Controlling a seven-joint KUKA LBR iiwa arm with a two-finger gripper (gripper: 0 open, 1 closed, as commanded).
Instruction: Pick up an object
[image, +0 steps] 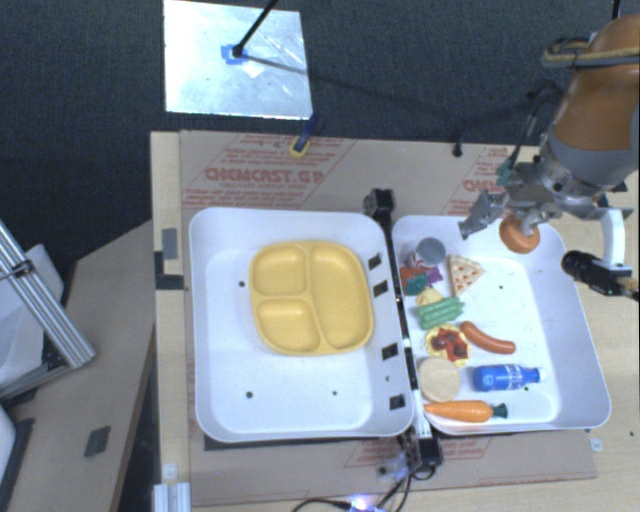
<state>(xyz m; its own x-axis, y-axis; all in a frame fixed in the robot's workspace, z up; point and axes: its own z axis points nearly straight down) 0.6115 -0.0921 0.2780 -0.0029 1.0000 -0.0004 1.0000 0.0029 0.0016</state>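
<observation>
From my seat, both white bins (215, 330) look like smooth, slightly glossy plastic. The yellow divided plate (308, 298) has a matt plastic sheen. The toy hot dog (487, 338) and blue bottle (505, 377) shine like moulded plastic. At upper left of the frame I see a dull, brushed metal sheet (238, 62); under the bins, printed brown cardboard (270, 172).

Yellow tray (310, 298) in a white bin (215, 300); orange carrot (458, 410) (green tip), blue bottle (505, 377), red sausage (487, 339).
</observation>
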